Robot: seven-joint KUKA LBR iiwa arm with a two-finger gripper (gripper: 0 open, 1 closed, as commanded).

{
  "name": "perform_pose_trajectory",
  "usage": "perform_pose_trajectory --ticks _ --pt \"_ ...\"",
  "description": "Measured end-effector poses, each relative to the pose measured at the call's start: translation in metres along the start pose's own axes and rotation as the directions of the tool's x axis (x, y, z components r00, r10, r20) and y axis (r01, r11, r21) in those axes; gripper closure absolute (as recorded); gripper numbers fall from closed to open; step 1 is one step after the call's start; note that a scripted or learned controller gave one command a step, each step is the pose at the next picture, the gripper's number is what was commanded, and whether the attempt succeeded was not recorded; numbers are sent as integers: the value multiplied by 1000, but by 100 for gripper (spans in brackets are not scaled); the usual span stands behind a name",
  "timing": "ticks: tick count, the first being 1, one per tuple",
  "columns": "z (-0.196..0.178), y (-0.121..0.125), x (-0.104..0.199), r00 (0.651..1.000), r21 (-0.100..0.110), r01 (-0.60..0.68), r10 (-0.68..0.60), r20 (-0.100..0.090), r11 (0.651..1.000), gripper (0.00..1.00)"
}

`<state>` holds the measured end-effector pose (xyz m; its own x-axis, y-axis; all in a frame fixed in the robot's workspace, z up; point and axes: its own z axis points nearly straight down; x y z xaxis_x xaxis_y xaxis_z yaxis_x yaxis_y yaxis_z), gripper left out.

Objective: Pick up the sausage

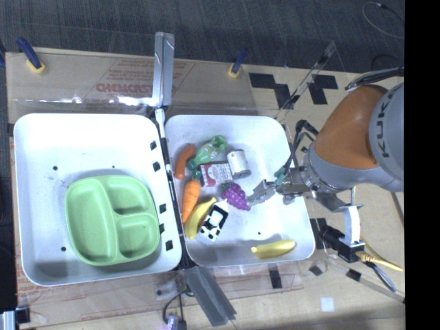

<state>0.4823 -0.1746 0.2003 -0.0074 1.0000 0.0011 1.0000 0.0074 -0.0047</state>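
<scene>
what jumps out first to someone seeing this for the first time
The big light green plastic divided tray sitting alone in the left white bin catches the eye first. Next comes the bright clutter of toy food in the right white bin, with an orange carrot beside purple grapes. The grey arm's gripper reaches in from the right, close by the grapes.

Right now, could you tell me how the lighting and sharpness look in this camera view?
Camera view: soft, even light overall; the green tray casts a faint shadow in the left bin; the clear wall behind the bins shows pale glare; small items such as the grapes look slightly blurred.
</scene>
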Motion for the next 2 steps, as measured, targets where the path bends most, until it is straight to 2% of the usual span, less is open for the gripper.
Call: perform_pose_trajectory --ticks 1,2 --pt "5 144 42 999 -2 -50 50 0 999 0" --pt "109 175 77 994 0 -110 110 0 994 0"
